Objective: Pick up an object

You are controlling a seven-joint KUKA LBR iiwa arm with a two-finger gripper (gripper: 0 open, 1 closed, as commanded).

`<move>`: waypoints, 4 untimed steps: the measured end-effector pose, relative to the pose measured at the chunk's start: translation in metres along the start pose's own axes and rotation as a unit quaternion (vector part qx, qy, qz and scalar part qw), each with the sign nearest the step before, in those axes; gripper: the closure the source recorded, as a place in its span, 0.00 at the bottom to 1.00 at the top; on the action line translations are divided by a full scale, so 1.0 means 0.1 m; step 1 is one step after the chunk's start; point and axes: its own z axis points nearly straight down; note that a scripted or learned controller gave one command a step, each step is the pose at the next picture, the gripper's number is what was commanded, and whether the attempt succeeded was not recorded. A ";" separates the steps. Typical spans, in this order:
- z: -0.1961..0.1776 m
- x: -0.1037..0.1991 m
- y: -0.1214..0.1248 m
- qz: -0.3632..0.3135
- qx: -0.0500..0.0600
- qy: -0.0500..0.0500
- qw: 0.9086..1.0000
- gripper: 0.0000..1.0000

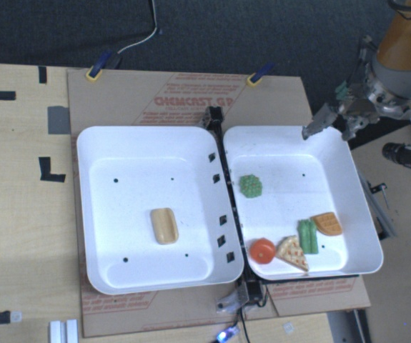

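My gripper (328, 132) hangs over the far right corner of the right bin (348, 164), its fingers spread open with nothing between them. In that bin lie a green broccoli-like piece (250, 186) near the divider, a red tomato (263, 251), a pizza slice (291, 253), a green pod-shaped piece (307, 236) and an orange piece (327, 224), all clustered at the near right. The left bin (98, 156) holds a tan bread roll (164, 226). Every one of these objects lies well away from the gripper.
Both bins rest on a cardboard sheet (191, 98) held by blue and yellow clamps (99, 65) at the back. A white cable (150, 20) trails across the dark floor behind. Black clips (223, 199) run along the seam between the bins.
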 end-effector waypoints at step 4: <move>1.92 0.24 -1.40 0.000 0.000 0.001 1.000 1.00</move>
